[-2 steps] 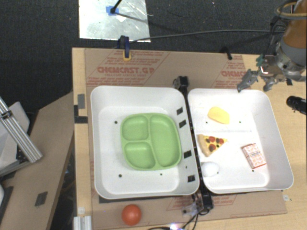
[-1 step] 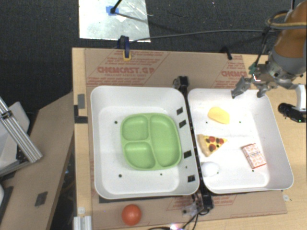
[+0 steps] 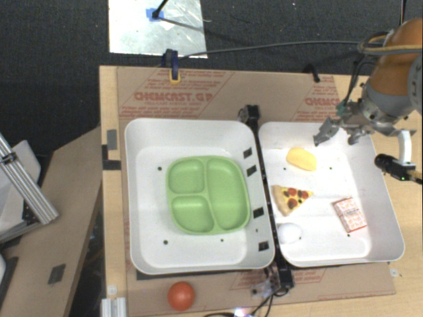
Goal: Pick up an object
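1. Lying in the right bin [image 3: 380, 197], four things sit well apart: a yellow lemon-shaped piece [image 3: 301, 158] near the far edge, a toy pizza slice [image 3: 291, 199] near the bin's left wall, a small red-and-white box [image 3: 349, 214] toward the right wall, and a white ball [image 3: 289, 232] in the near left corner.
2. Gripper [image 3: 339, 132] hangs over the right bin's far edge, just beyond the yellow piece, jaws apart and holding nothing.
3. Left bin [image 3: 142, 177] carries a green divided tray [image 3: 207, 194] at its middle.
4. An orange ball [image 3: 181, 295] rests on the desk [image 3: 198, 88] by the near edge, outside the bins.
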You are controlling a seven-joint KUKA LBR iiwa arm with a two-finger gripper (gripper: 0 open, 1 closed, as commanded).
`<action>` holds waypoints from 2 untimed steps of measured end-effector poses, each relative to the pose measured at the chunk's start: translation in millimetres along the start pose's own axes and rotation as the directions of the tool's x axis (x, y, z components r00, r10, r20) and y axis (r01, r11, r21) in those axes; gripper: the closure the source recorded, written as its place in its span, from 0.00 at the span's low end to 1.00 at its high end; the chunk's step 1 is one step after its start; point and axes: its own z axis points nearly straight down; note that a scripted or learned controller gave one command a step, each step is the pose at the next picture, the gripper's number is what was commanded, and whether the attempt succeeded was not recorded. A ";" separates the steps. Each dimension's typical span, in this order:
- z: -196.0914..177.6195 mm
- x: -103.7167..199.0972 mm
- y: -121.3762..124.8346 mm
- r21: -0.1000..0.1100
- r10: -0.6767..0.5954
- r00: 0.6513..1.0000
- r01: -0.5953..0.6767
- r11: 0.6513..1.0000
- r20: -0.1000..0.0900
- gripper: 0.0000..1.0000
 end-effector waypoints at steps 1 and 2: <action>61.4 3.5 3.8 0.001 -0.004 1.000 0.004 1.000 -0.001 0.00; 46.0 3.2 6.0 -0.007 -0.006 1.000 0.006 1.000 0.000 1.00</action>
